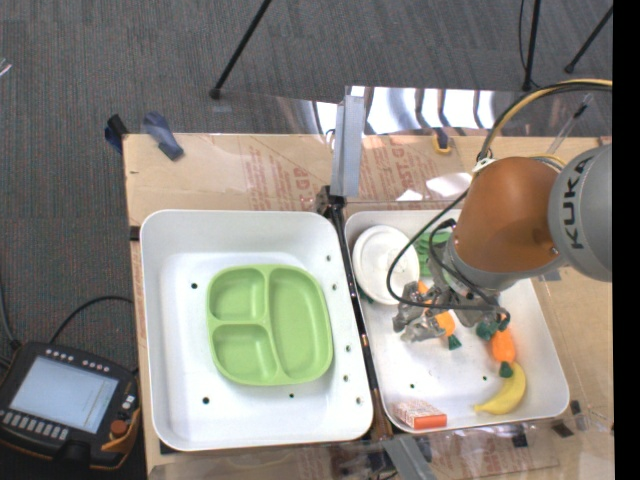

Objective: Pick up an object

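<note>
Arm: reaches in from the right, orange band above the right bin (555, 368).
Gripper (432, 321): low in the right bin, over a small orange toy (445, 322); cannot tell how far open, or whether it grips anything.
Right bin contents: white plate (375, 258), carrot (503, 345), banana (505, 393), small orange-and-white box (420, 415).
Left bin (165, 368): green divided tray (269, 324).
Desk (230, 178): brown, carries both bins.
</note>
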You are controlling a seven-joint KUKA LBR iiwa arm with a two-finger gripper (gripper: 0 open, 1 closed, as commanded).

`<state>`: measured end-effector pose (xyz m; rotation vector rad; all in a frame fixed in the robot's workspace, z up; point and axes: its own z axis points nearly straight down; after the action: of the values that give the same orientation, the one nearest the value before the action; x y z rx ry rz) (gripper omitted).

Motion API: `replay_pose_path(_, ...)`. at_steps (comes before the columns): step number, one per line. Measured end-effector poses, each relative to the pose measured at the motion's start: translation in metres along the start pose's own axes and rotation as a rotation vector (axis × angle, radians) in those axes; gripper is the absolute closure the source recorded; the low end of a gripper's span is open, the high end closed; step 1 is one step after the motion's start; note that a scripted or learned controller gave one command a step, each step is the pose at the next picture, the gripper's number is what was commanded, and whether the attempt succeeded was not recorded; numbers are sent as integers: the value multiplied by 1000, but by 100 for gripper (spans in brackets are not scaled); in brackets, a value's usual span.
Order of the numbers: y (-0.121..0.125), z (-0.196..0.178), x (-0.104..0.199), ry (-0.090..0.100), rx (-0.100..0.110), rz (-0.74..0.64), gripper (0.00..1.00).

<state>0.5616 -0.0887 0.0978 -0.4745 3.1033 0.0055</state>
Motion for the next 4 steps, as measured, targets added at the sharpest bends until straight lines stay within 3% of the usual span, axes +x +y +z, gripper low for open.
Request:
replay_pose_path(1, 0, 0, 0, 0, 0, 0, 0)
replay_pose_path(2, 1, -10, -2, -3, 0, -3, 100)
replay_pose_path(3, -3, -167, -50, -12, 8, -74, 100)
replay_pose_path(4, -1, 11, -22, 2, -1, -237, 100)
